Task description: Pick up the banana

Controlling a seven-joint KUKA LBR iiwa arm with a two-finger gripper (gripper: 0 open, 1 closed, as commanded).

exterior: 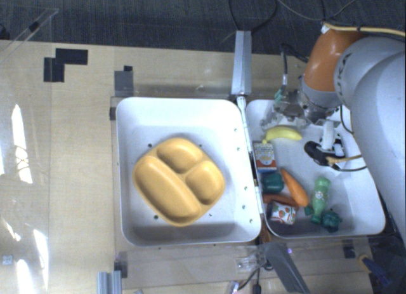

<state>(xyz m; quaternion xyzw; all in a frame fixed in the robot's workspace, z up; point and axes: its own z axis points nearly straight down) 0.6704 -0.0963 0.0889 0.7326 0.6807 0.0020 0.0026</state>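
The banana (283, 134) lies in the right bin (361, 220), near that bin's far left corner, just above a small carton (264, 155). The end effector (293, 110) hangs just beyond the banana at the bin's far edge; how it is set cannot be told. Nearer the front edge lie a carrot (294, 187), a green bottle (320, 195) and a can (283, 213). The left bin (136, 121) holds a yellow divided tray (179, 180).

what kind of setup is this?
Likely a lab pick-and-place bench: a robot arm over two white bins, toy food such as a banana and carrot, cables behind.
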